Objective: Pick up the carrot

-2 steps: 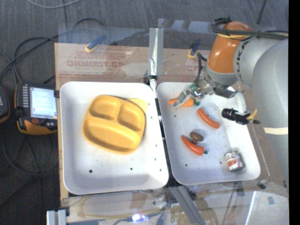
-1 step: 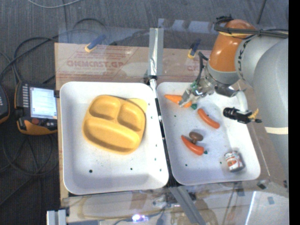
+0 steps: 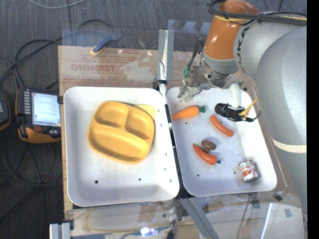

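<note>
- The carrot lies on the floor of the right bin, near its back left corner, just in front of the claw.
- It is orange and tapered, with its green top pointing right.
- I cannot tell how far the claw is open.

Count recorded: two white bins, one left bin and one right bin, one arm with one tool, and one handheld screen unit outside the bins. The left bin holds one item, a yellow compartment tray. The right bin holds five items: one carrot with a green top, one green-tipped orange-red piece, one plain orange-red piece, one small brown piece and one small can.
</note>
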Controlling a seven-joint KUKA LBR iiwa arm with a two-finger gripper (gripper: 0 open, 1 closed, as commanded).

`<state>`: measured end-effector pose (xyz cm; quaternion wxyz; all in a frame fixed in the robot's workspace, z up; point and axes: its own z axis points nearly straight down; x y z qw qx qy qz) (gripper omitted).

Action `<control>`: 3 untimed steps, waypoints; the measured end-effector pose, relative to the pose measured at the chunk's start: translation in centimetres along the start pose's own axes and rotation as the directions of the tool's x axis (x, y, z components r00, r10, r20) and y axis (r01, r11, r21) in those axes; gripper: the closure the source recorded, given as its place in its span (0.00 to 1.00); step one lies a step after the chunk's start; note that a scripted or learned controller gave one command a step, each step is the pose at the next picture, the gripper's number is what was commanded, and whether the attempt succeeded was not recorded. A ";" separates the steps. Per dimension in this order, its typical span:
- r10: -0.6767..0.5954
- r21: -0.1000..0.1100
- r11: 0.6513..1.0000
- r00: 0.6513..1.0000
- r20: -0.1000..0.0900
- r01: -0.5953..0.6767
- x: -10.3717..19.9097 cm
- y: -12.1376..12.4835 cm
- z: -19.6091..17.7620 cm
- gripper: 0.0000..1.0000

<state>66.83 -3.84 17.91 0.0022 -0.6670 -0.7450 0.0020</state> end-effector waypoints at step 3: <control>-0.871 -0.003 0.491 0.491 0.001 0.871 4.0 -14.8 -3.5 1.00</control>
